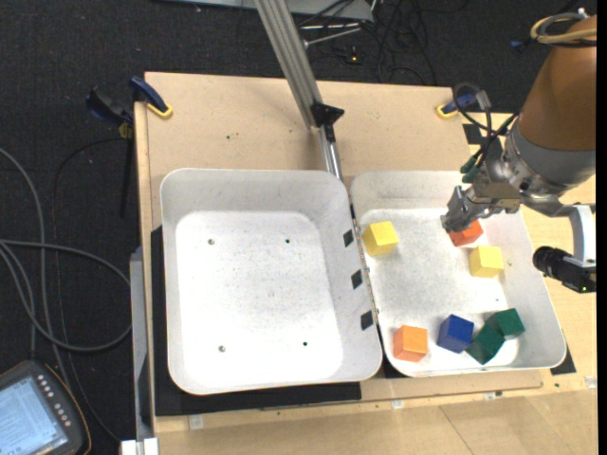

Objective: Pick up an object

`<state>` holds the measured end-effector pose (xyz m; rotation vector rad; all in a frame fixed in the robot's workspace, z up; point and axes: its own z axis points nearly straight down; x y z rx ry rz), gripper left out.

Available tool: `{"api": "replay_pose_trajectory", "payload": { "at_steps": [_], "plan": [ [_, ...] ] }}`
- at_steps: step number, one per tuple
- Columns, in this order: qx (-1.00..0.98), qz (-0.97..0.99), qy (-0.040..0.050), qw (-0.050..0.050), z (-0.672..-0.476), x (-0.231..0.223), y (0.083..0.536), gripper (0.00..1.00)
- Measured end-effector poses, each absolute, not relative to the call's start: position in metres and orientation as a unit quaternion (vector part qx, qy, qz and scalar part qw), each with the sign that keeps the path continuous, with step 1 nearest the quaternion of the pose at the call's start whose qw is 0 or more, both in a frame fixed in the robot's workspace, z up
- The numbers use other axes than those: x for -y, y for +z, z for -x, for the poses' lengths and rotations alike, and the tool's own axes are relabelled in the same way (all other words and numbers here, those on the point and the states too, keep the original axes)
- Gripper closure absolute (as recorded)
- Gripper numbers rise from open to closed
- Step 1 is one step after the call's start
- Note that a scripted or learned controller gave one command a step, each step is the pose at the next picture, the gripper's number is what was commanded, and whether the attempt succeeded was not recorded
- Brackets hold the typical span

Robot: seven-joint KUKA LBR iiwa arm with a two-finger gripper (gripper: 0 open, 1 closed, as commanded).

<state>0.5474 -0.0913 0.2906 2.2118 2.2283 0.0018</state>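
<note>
The right bin [417, 186] holds several blocks. A red block [468, 236] lies toward its back right, and my gripper [460, 216] hangs right over it, covering its upper part. A yellow block [381, 237] sits at the bin's back left and a second yellow block [487, 261] lies just right of the red one. Along the front are an orange block [411, 342], a blue block [456, 333] and two green blocks [486, 343] [510, 322].
The left bin [180, 254] stands beside the right one, their rims touching in the middle. A slanted metal pole [289, 50] crosses the back of the bench. Clamps sit at the bench's back corners [152, 98] [453, 107].
</note>
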Motion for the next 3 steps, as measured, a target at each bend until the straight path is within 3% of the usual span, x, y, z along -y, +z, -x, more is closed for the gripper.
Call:
{"api": "replay_pose_trajectory", "payload": {
  "at_steps": [1, 3],
  "plan": [
    [-0.710, -0.705, -0.0005, -0.001, -0.559, 0.045, 0.272, 1.00],
    [-0.710, -0.704, -0.0004, -0.001, -0.565, -0.056, 0.250, 1.00]
  ]
}}
